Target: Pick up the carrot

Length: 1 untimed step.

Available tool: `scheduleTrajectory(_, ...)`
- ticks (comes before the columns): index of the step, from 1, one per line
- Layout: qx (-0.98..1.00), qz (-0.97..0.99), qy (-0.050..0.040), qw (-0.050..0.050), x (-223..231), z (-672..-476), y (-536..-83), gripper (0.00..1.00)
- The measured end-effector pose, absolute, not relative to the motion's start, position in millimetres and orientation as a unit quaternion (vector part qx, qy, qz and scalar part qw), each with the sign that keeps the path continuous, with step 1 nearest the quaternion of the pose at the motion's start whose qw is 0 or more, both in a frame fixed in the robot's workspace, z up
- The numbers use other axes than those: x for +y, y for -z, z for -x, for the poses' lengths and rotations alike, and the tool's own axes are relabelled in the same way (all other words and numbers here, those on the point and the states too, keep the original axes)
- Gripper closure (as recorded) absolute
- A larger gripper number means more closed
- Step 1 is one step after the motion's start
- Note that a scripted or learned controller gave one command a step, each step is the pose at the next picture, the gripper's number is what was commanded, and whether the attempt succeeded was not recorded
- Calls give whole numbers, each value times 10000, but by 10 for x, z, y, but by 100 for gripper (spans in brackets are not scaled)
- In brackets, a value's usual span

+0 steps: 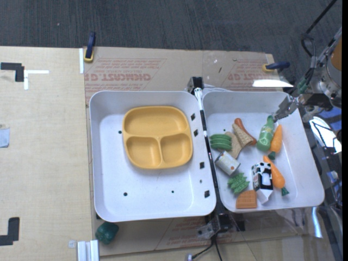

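A: Where is the carrot?

B: There are two. One smooth orange toy carrot (277,138) lies in the right shallow white bin (306,162), near its far right side, touching a green plastic bottle (266,134). A second orange carrot with a green leafy end (276,174) lies closer to the near rim, just beside a black-and-white carton (263,175).

A: And the gripper?

B: The grey two-finger gripper (284,109) hangs over the right bin's far right part, slanting down toward the bottle's top and the upper carrot. Nothing sits between its fingers, and I cannot tell whether they are parted or closed.

A: Why that angle?

B: My guess is that the arm reaches in from the right, so a slanted approach suits a carrot lying by the wall. The bottle pressing against it could get nudged or caught instead.

A: What else crowds it?

B: A brown cone-shaped toy (243,135), a green ridged vegetable (221,141), a grey cylinder (227,162) and an orange waffle-like block (246,199). The left bin (109,162) holds a yellow divided plate (157,136), well apart.
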<state>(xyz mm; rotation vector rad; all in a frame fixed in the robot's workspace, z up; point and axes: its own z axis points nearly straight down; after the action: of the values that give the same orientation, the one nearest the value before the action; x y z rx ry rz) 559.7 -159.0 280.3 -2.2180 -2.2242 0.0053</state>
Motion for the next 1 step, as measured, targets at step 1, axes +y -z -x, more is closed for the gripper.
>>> scheduleTrajectory(1, -7349, 6782, -3, -21, -1844, -5705, -1041, 0)
